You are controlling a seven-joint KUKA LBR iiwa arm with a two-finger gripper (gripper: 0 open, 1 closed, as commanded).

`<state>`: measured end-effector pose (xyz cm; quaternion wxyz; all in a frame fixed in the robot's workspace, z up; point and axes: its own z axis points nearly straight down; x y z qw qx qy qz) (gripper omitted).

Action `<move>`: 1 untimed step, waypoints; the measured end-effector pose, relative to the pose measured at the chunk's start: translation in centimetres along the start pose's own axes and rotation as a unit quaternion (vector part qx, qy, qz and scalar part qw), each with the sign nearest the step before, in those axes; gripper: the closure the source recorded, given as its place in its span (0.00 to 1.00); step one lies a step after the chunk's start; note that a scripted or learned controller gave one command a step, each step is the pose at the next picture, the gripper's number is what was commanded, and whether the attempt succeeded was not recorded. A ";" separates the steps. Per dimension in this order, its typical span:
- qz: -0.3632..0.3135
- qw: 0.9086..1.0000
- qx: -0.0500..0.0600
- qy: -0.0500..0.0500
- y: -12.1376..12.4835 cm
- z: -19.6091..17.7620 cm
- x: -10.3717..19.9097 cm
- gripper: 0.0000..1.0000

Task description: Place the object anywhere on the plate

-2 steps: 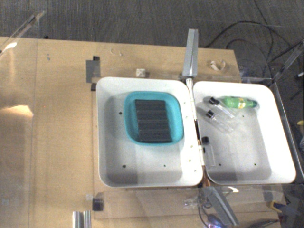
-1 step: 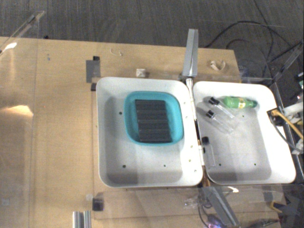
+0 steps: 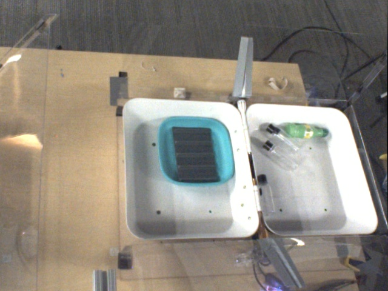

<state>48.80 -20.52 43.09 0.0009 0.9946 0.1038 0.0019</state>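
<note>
Teal plate (image 3: 196, 150), dark ribbed centre; green bottle (image 3: 305, 131); clear bottle (image 3: 280, 151), possibly black-capped.

1 overhead cam, slanted, over both bins (image 3: 242, 162).

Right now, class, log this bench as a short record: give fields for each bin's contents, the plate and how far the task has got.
left bin: teal plate with a dark ribbed insert
right bin: green bottle, clear bottle
bottle pose: both lying down, near the far wall
task state: no bottle on the plate yet
</note>
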 end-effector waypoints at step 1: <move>0.000 1.000 0.000 0.000 0.0 0.0 0.0 0.00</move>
